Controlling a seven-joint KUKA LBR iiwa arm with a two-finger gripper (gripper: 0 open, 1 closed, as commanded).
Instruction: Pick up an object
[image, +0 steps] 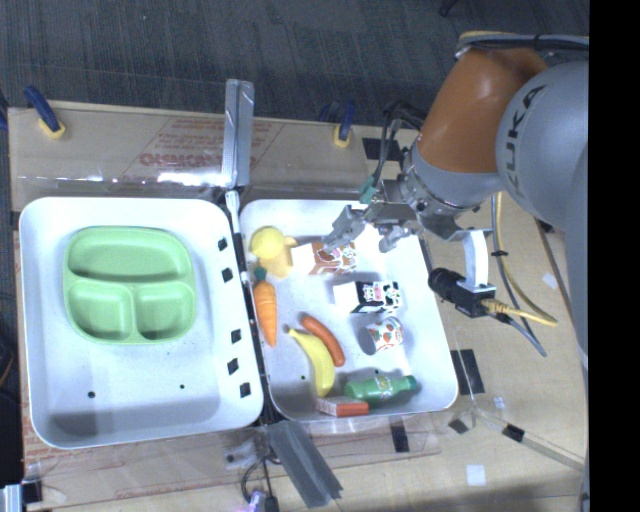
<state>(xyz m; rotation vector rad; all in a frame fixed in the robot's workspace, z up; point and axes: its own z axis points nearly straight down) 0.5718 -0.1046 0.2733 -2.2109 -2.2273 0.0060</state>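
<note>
My gripper (366, 226) hangs over the back of the right bin (432, 320), its fingers spread open with nothing between them. Just below and left of it lies a small orange-and-white carton (334, 259). A yellow pear-shaped toy (269, 248) sits at the bin's back left, with a carrot (265, 310) in front of it. Further forward lie a banana (316, 359), a red sausage (324, 339), a black-and-white cow-print carton (370, 295), a small printed cup (386, 335), a green bottle (381, 387) and a red-and-white packet (343, 407).
The left bin (40, 340) holds a green divided plate (130, 282). A metal divider post (238, 130) stands between the bins at the back. Blue clamps (44, 110) sit on the cardboard behind. Cables (505, 310) trail at the right of the bench.
</note>
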